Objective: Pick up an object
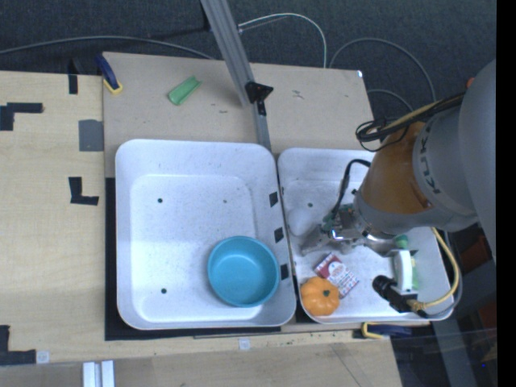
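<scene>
The gripper (pixel 326 234) hangs low in the right bin (pixel 310 176), whether clenched or released I cannot tell, with a small red packet (pixel 336 272) just below it and an orange pumpkin (pixel 321 296) beyond that.

— What sort of place are you running this in?
— You're in a robotics lab: a taped plywood table (pixel 48 216), two white bins (pixel 137 168), loose cables (pixel 282 22), dark carpet (pixel 97 6).
</scene>
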`<state>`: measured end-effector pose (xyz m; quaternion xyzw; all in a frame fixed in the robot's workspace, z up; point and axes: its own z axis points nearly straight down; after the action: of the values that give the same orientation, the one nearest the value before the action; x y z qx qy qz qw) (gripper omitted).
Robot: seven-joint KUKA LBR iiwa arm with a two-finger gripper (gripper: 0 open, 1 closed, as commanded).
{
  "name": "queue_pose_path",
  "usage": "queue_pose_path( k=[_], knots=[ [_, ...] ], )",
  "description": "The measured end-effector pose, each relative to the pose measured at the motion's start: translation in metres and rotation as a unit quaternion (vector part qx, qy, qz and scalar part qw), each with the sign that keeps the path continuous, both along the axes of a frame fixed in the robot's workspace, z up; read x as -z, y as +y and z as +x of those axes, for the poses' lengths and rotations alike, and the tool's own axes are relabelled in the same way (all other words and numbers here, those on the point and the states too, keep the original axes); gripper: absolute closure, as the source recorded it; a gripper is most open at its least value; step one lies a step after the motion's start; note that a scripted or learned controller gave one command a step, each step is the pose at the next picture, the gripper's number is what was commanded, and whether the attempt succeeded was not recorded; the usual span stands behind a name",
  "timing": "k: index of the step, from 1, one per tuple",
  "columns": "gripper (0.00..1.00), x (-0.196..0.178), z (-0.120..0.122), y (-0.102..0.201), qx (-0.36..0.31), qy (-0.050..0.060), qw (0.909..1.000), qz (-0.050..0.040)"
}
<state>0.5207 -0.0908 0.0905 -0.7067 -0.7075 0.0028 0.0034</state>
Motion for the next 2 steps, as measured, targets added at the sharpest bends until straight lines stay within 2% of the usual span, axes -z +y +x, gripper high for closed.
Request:
queue_pose_path(
  k=[1, 2],
  knots=[
    [1.0, -0.013, 0.001, 0.0, 0.0, -0.001, 1.0, 0.0003],
    [1.0, -0.058, 0.01, 0.0, 0.0, -0.003, 1.0, -0.0002]
  ],
)
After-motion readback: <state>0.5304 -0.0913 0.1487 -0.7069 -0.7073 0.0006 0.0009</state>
